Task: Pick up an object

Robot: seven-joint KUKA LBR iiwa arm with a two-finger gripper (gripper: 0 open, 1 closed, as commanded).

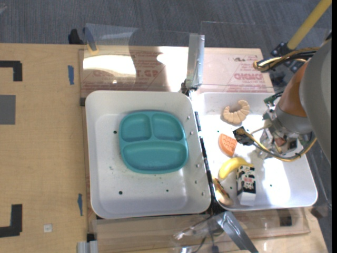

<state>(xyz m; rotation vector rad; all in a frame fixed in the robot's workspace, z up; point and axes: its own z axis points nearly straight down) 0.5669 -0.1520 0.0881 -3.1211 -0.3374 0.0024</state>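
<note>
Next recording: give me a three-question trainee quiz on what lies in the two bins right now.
1. True or false: the croissant lies in the same bin as the banana.
2. How many compartments has the teal plate in the left bin? A) two B) three C) four
3. Fill in: the gripper hangs over the ___ bin.

Key: 1 true; 2 B; 3 right.
</note>
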